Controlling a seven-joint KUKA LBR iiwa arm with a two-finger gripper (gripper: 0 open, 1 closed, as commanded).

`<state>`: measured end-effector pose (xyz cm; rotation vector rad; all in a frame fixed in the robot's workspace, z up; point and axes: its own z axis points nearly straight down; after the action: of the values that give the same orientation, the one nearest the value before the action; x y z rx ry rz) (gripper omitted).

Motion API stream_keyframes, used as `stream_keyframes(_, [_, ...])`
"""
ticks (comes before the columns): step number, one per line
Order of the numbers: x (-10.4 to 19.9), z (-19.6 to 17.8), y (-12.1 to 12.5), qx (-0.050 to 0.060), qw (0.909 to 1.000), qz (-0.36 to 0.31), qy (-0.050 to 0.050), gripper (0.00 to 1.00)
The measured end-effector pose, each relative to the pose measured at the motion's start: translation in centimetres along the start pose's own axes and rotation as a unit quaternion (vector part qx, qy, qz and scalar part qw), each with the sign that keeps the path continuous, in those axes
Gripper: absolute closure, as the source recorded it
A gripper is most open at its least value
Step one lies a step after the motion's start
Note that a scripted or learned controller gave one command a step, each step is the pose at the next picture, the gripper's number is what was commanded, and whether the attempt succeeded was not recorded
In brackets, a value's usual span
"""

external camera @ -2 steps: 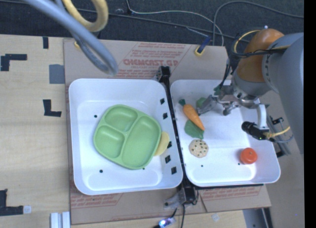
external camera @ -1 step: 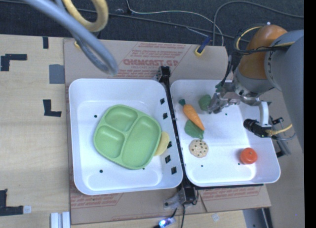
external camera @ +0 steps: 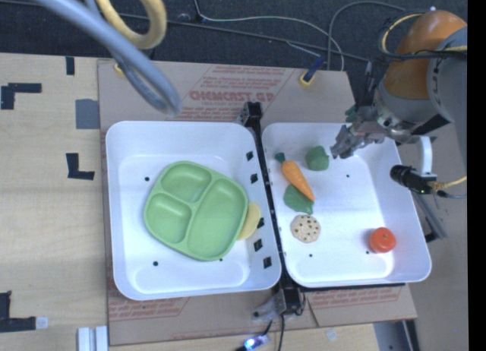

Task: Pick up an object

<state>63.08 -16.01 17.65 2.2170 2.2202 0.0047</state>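
Gripper [external camera: 339, 147]: upper right of frame, over right bin [external camera: 406, 213] near its top rim; finger opening cannot be told, nothing visibly held. Green lump [external camera: 318, 159]: just beside gripper, left. Carrot [external camera: 298, 178], cookie [external camera: 305, 228], orange ball [external camera: 382, 239]: lower. Bare bin floor at centre-right.

A small rounded green plastic lump [external camera: 318, 159] lies just left of the tool [external camera: 339, 147], nearly touching it. An orange plastic carrot with a green top [external camera: 296, 178] lies slanted further left and below the tool. A flat dark green leaf-shaped piece [external camera: 298, 199] sits under the carrot's tip. A round speckled tan cookie [external camera: 305, 228] lies below that. A small orange-red plastic fruit [external camera: 382, 240] rests well below the tool, to its right.
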Motion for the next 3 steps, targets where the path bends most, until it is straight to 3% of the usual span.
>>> stream_keyframes(1, [0.3, -6.1, 0.8, 0.0, 1.0, 0.0, 0.0, 1.0])
stream_keyframes(2, [0.2, -11.4, -0.1, 0.0, 1.0, 0.0, 0.0, 1.0])
stream_keyframes(3, [4.1, -10.3, -2.4, 0.004, 1.0, -0.001, 0.001, 1.0])
